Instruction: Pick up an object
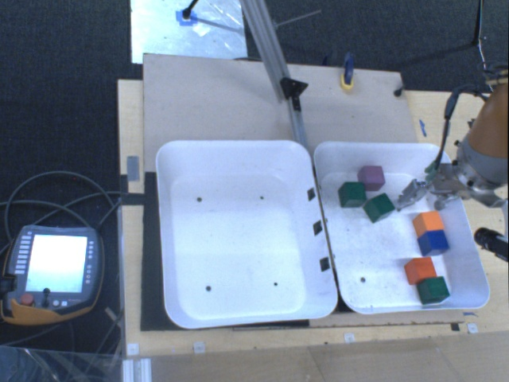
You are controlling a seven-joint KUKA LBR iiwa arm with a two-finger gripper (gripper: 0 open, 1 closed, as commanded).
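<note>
**Desk editor:** What is the frame showing?

**Photographer:** A grey robot arm with an orange band point(487, 130) is reaching in from the right over the right-hand shallow white plastic bin point(477, 297). Its metal two-finger claw point(410, 193) is hanging low above the bin floor, just beside a dark green cube point(379, 207).

**Desk editor:** Is it carrying anything?

**Photographer:** Nothing is showing between the fingers. Whether they are spread or pinched, I cannot tell; they are too small and blurred here. So the pick is not yet done, by my reading.

**Desk editor:** Where are the candidates lying?

**Photographer:** All are sitting in that right bin. A second dark green cube point(351, 193) and a mauve cube point(371, 176) are clustering near the first. An orange cube point(429, 222) is touching a blue cube point(433, 242) further right, and another orange cube point(419, 270) is resting against a green one point(433, 290) near the front corner.

**Desk editor:** And the rest?

**Photographer:** The left-hand white bin point(171, 213) is sitting alongside on the desk point(223, 94).

**Desk editor:** What is left?

**Photographer:** Seemingly everything: closing on a block, likely the nearest green one, and lifting it clear.
</note>
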